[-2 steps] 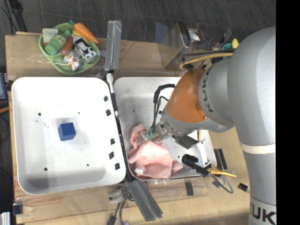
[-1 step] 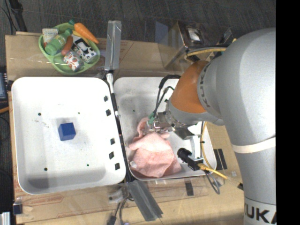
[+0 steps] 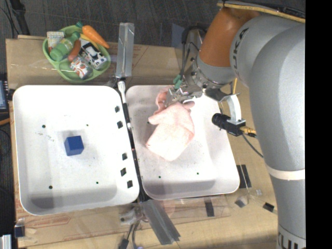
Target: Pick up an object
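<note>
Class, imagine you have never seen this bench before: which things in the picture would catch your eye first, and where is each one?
The big grey arm with its orange band fills the right side, its claw down at the top edge of a pale pink cloth lying in the right bin. A small blue cube sits alone in the left bin. Behind that bin, a green bowl holds colourful toy food.
</note>
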You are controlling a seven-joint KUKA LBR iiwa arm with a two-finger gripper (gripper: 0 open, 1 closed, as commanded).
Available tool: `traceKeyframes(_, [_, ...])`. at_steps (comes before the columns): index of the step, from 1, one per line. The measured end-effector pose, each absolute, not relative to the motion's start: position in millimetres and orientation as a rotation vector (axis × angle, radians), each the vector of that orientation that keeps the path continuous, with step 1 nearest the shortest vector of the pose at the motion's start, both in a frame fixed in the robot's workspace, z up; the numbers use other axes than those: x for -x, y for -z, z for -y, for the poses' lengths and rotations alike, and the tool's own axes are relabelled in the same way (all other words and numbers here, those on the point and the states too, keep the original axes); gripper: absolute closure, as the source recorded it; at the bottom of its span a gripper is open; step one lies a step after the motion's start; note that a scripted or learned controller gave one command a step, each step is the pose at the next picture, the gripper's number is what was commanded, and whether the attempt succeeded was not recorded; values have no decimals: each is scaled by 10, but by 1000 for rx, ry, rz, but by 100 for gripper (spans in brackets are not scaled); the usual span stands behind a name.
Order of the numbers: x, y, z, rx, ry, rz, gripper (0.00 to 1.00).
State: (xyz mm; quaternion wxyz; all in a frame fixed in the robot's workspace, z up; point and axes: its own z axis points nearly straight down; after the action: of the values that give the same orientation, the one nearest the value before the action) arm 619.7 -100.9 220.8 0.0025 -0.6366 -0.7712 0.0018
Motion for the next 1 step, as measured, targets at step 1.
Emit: traceKeyframes(1, [-6467,-2206,1445,1806,-4,2564,100])
